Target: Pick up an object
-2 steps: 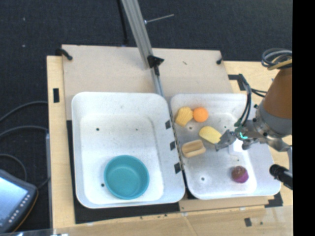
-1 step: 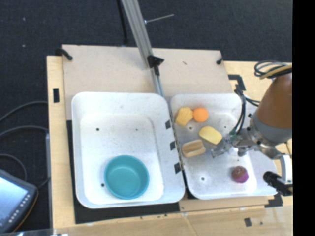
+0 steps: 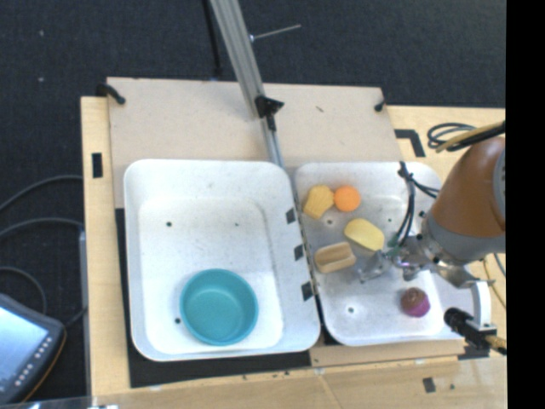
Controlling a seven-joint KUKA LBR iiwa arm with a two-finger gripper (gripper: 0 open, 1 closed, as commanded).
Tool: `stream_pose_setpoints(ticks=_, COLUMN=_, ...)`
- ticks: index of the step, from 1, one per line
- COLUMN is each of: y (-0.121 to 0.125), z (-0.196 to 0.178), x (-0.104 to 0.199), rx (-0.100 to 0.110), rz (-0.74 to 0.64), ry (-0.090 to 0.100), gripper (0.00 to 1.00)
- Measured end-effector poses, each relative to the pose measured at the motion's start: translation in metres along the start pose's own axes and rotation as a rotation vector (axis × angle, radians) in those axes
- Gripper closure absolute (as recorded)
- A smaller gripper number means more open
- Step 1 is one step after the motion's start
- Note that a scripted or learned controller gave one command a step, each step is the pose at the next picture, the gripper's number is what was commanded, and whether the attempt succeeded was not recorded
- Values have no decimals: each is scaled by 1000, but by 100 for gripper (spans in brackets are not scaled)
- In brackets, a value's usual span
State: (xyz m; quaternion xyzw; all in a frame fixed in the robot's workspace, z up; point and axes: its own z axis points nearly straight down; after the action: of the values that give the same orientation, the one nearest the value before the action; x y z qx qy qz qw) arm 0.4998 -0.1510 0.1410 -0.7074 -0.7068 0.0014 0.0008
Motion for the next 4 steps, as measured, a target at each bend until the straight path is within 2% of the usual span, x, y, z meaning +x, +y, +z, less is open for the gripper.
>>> stream_pose_setpoints(ticks=1, y=1, z=40, x=-1, rx=-5, rz=1, ry=0, gripper=0)
stream_pose_setpoints(ticks=2, y=2, z=29, x=-2, rx=-10, rz=5, ry=-1, gripper=100)
stream_pose_setpoints(ticks=4, y=-1, z=-69, x=-12, rx=-8, rz=-4, ry=-2, gripper=100)
